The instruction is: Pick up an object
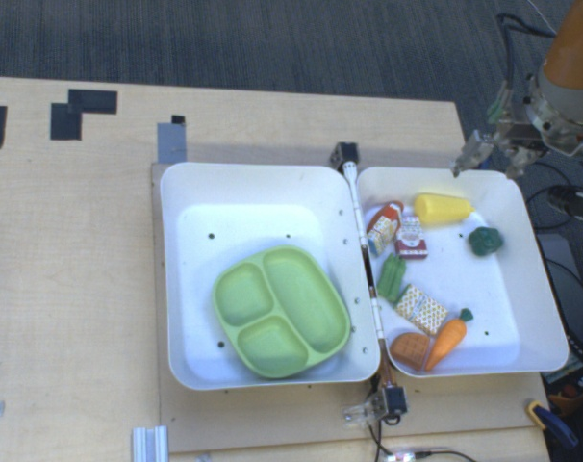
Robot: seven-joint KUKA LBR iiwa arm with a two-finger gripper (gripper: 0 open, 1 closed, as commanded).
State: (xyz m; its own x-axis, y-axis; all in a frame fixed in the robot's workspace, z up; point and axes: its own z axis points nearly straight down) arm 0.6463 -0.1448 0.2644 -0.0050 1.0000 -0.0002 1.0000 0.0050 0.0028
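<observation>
Desk (70, 287): pale wood, dark tape patches at its far left, grey carpet beyond its far edge.
Left bin (190, 354): holds a green divided plate (280, 311).
Right bin (537, 325): a red-and-white carton (384, 223), green pepper (392, 278), patterned packet (422, 308), bread (410, 350), carrot (445, 342), yellow corn (442, 208), dark green broccoli (485, 242).
My tool (492, 154): above the right bin's far right corner, fingers spread apart, nothing between them.

Toy foods in right bin (537, 287): corn (442, 208), carrot (446, 339), broccoli (485, 242), etc.
</observation>
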